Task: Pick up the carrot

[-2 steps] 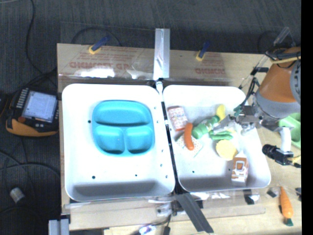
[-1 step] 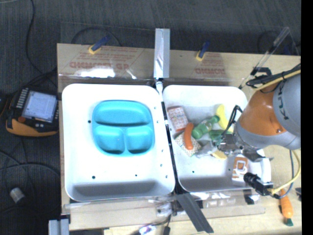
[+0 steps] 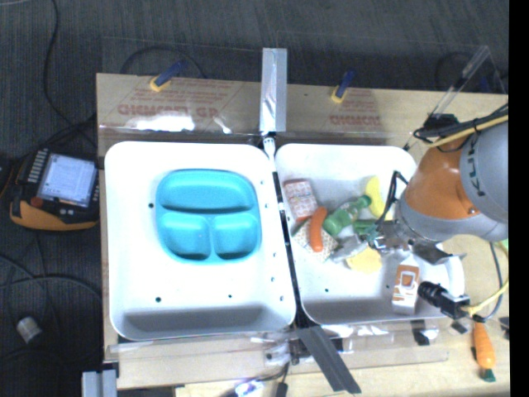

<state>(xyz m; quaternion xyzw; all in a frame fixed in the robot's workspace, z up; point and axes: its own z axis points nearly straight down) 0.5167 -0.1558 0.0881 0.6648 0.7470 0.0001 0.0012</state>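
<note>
The carrot [image 3: 316,229] is a short orange piece lying in the left part of the right bin [image 3: 347,304], next to a green toy [image 3: 341,218]. My gripper [image 3: 360,240] hangs low over the middle of that bin, just right of the carrot and among the green and yellow items. The orange-banded wrist [image 3: 436,193] reaches in from the right. Nothing orange shows at the gripper's tip.
The left bin [image 3: 132,304] holds a blue divided tray [image 3: 207,214]. The right bin also holds a printed packet [image 3: 299,195], yellow pieces [image 3: 374,193] [image 3: 364,260] and a small carton [image 3: 405,281]. An orange, green-tipped object [image 3: 483,351] lies on the bench outside the bins.
</note>
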